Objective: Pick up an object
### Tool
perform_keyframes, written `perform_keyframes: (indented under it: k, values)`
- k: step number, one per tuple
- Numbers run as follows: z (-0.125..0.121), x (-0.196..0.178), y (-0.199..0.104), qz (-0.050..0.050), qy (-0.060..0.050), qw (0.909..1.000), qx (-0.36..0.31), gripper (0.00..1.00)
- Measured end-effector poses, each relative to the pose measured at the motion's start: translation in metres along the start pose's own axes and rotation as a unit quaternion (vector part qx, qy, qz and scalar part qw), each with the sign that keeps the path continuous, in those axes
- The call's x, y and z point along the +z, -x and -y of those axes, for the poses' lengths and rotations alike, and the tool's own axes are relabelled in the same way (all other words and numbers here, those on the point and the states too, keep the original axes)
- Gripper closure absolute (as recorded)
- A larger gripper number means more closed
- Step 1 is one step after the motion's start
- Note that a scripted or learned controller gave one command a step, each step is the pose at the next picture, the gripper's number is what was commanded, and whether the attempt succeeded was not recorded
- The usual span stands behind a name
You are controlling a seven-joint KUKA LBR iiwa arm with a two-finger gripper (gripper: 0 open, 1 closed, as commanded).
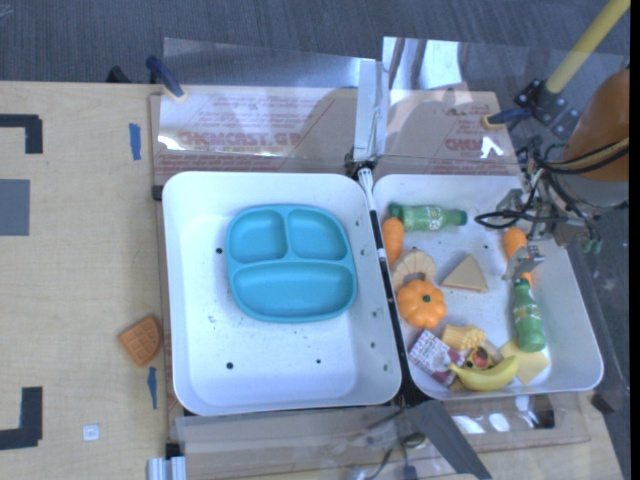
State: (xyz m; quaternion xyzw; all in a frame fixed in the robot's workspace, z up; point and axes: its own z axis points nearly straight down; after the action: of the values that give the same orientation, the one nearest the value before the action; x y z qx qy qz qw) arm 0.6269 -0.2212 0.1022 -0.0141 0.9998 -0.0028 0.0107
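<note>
Red print "CHEMCAST" on clear sheet behind left bin (mirrored, faint); rest illegible.

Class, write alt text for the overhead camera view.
A gripper hovers over the right bin, which holds toy food: pumpkin, banana, two green bottles and a carrot. The left bin holds a blue divided plate.

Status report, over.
Gripper low over right bin, beside small carrot. Nothing seen held. Green bottle just below; cables clutter the wrist.
</note>
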Motion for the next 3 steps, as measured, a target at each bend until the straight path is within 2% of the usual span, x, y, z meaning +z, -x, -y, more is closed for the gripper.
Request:
perform_keyframes:
  k: [1, 2, 3]
  values:
    - [0.002, 0.015, -0.001, -0.006, 0.002, 0.9979, 0.064, 0.0]
    - [0.002, -0.001, 0.004, 0.002, -0.001, 0.998, 0.063, 1.0]
    - [0.001, 0.0, 0.004, 0.001, 0.0, 0.9981, 0.062, 0.0]
